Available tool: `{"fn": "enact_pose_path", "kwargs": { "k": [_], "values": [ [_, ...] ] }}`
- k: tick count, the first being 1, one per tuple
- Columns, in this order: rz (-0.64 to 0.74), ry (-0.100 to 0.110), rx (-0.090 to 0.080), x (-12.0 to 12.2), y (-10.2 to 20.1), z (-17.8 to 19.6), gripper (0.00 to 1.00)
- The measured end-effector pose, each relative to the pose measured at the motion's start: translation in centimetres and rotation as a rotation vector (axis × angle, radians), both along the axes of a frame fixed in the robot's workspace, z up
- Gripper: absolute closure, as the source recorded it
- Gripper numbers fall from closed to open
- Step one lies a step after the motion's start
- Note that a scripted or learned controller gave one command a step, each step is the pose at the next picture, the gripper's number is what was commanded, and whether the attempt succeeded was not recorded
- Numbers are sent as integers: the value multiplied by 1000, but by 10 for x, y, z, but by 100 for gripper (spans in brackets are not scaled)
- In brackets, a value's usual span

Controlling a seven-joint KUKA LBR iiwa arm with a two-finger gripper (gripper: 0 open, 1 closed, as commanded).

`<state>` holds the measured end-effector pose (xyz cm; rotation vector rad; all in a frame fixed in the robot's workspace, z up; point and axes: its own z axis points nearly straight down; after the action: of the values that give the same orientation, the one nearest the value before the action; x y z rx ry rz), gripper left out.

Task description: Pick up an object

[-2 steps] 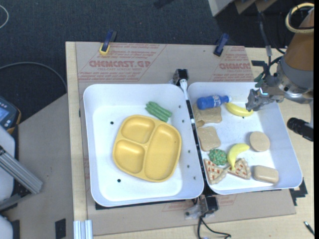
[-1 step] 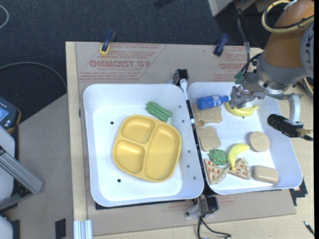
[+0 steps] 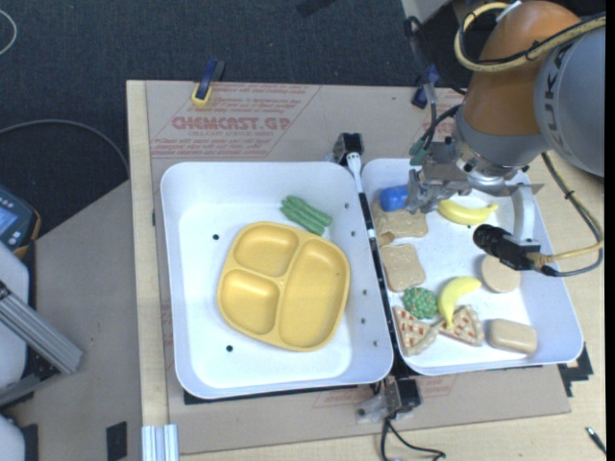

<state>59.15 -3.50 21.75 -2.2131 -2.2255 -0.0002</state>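
Roughly: the likeliest target is the banana (image 3: 467, 211) at the back of the right bin (image 3: 567, 327), lying almost flat across the bin, long axis running left-right with a slight downward tilt to the right. It sits just to the right of and slightly below the gripper (image 3: 426, 188), nearly touching it. A blue piece (image 3: 393, 199) lies just left of the gripper, and a toast slice (image 3: 401, 225) lies right under it. I can't tell how the jaws stand, or whether anything is between them; the wrist hides that. A second banana (image 3: 457, 296), broccoli (image 3: 419, 303) and pizza slices (image 3: 414, 331) are nearer the front, well apart from the gripper. The yellow tray (image 3: 283, 284) and green beans (image 3: 306, 214) are in the left bin (image 3: 183, 257).
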Motion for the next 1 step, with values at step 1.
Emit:
{"fn": "enact_pose_path", "kwargs": {
  "k": [1],
  "values": [
    [-2, -6, -2, 13, 28, 15, 100]
  ]
}}
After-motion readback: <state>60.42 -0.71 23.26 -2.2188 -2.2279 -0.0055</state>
